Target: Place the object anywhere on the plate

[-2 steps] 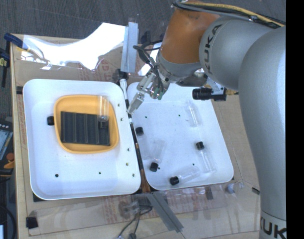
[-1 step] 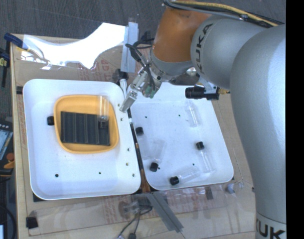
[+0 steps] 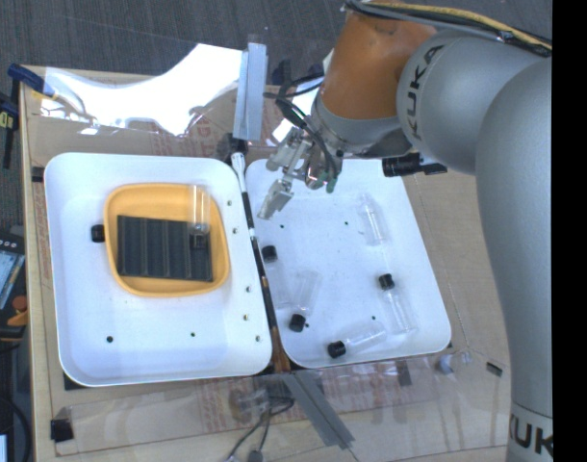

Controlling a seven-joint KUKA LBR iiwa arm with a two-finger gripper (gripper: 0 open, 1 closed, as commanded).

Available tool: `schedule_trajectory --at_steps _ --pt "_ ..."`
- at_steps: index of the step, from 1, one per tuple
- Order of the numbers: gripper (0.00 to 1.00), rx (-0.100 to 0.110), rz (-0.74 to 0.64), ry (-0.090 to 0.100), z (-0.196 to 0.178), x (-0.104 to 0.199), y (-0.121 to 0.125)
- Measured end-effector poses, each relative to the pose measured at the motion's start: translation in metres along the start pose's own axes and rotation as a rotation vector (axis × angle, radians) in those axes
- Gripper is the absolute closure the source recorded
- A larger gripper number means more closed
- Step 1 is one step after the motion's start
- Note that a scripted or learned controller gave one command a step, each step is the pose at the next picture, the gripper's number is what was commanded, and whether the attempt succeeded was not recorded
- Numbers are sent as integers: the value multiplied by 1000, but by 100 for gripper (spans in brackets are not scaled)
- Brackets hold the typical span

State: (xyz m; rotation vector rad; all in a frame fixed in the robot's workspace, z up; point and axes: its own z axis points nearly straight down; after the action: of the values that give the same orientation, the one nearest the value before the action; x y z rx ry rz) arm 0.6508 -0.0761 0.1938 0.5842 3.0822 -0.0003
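Observation:
A yellow plate (image 3: 130,205) lies in the left white bin (image 3: 72,316). On it rest a dark ridged rectangular block (image 3: 164,248) and a small clear vial (image 3: 199,218) at the block's upper right corner. My gripper (image 3: 295,173) hangs over the far left corner of the right bin (image 3: 423,287), close to the divide between the bins. Clear vials with black caps lie in the right bin: one (image 3: 373,221) at the upper right, one (image 3: 396,301) at the right, one (image 3: 355,342) along the near edge. Whether anything is in the gripper cannot be made out.
Another clear vial (image 3: 301,296) and a loose black cap (image 3: 268,253) lie near the right bin's left wall. A small black piece (image 3: 97,233) sits left of the plate. The big grey arm (image 3: 486,114) covers the right side. Crumpled plastic sheet (image 3: 149,94) lies behind the left bin.

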Motion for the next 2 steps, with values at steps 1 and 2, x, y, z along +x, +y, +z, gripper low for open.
schedule_trajectory --at_steps 1,2 --pt "0 0 -30 2 -22 2 -1" --pt "0 1 -89 5 2 -13 -44"
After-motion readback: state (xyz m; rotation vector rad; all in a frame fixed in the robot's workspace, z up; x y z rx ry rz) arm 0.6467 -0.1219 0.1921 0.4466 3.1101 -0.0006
